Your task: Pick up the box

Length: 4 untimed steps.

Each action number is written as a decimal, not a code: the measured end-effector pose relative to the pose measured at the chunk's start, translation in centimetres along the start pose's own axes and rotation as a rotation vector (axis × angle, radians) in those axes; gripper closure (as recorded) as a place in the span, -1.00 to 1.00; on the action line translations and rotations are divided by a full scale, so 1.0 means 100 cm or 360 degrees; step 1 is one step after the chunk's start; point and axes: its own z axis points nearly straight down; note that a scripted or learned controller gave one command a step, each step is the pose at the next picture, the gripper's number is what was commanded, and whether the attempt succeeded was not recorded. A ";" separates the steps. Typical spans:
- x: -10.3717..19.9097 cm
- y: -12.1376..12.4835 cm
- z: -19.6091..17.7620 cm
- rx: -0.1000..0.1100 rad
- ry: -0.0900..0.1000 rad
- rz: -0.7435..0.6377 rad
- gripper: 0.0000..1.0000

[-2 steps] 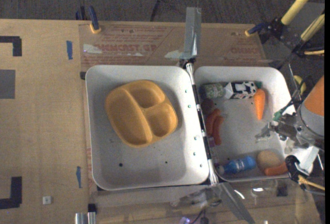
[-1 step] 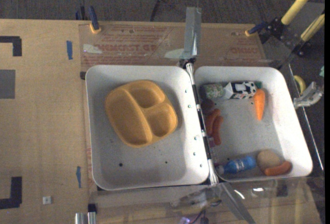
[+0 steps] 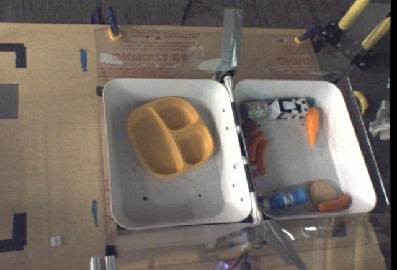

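Right bin (image 3: 350, 138), white and shallow, on a brown tabletop (image 3: 49, 151). Along this bin's far wall, lying on its side: box (image 3: 278, 108), black-and-white patterned with a green end, that end towards the bin's far-left corner. Just beside the box, towards the bin's right wall: orange carrot (image 3: 312, 125), pointed tip towards the near wall. Against the bin's left wall, midway down: two red sausages (image 3: 258, 151), side by side. Along the bin's near wall, from left to right: blue bottle (image 3: 286, 198) on its side, tan potato (image 3: 323, 190), one more reddish sausage (image 3: 335, 203) touching the potato. Touching the right bin's left wall: left bin (image 3: 124, 200), holding a yellow divided plate (image 3: 170, 136) with three compartments. State of the hand: cannot be told.
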 end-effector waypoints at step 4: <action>0.002 0.006 0.244 0.0016 0.0049 0.0155 -1.00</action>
